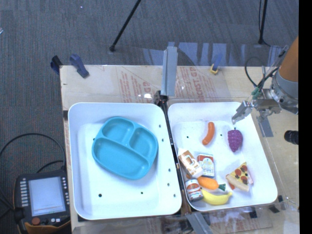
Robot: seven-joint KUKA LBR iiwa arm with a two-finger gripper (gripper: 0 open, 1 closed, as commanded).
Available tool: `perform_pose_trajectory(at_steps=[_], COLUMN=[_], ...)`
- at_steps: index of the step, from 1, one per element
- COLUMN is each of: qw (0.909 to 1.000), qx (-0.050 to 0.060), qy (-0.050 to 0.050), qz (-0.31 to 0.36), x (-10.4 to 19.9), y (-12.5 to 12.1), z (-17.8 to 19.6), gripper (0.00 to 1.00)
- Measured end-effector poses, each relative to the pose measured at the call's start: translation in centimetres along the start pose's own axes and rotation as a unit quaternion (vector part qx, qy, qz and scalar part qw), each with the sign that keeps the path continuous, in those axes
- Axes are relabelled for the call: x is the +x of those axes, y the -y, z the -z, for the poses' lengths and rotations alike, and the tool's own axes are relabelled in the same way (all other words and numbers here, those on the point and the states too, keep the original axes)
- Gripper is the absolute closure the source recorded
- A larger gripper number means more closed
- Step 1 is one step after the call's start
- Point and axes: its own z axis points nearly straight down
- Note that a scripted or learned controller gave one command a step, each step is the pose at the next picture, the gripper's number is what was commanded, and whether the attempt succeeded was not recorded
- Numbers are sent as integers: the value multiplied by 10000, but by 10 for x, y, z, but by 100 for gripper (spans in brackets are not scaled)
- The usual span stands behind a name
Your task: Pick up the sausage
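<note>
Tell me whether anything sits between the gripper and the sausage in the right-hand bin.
Nothing visible does. The gripper hangs over the right bin's far right part, and the sausage lies to its left on bare bin floor. The grapes sit just below the gripper, off that line, beside the sausage but apart from it.

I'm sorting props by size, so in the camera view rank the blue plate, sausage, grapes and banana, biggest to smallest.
1. blue divided plate, by far the largest.
2. banana.
3. sausage and purple grapes: too close to rank, the sausage longer, the grapes wider.
</note>
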Motion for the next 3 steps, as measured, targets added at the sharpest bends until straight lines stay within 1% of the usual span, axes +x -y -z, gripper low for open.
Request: perform_pose_trajectory(at_steps=[1, 2, 3], qw=[9998, 9999, 9970], qx=[7, -7, -9], qy=[-1, 2, 2], qz=[189, 148, 770], x=[60, 63, 64], y=[-27, -43, 5], z=[-133, -152, -151], gripper=[0, 0, 0])
